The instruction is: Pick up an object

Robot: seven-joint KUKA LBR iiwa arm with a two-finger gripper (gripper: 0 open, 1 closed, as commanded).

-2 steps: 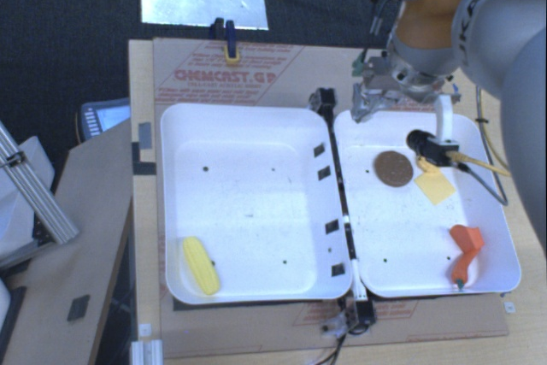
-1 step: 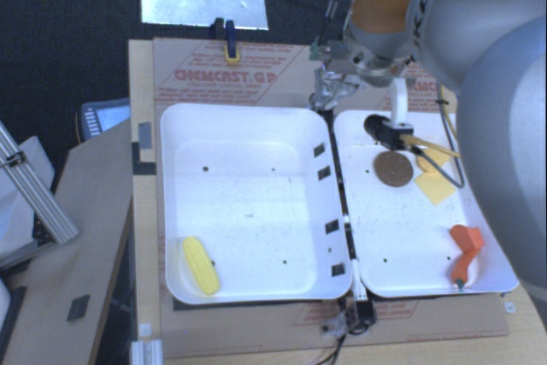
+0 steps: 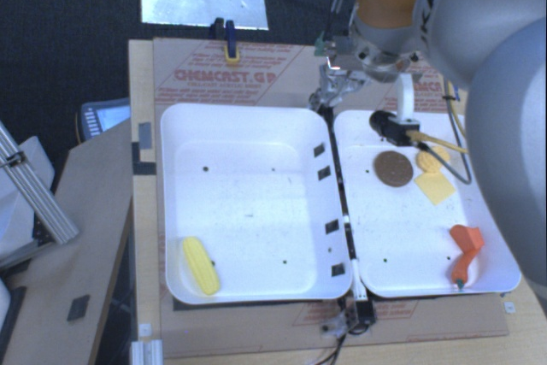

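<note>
I am hovering my end effector (image 3: 332,90) over the far edge where the two white bins meet; I cannot tell its state. The brown disc (image 3: 394,168) is lying in the right bin (image 3: 491,273), toward its far edge, beside a yellow block (image 3: 435,186).

Arm (image 3: 479,30): cut off by the top and right edges.
Right bin (image 3: 427,269): far right rim hidden behind the arm.
Gripper (image 3: 329,96): fingers too small to tell.
</note>
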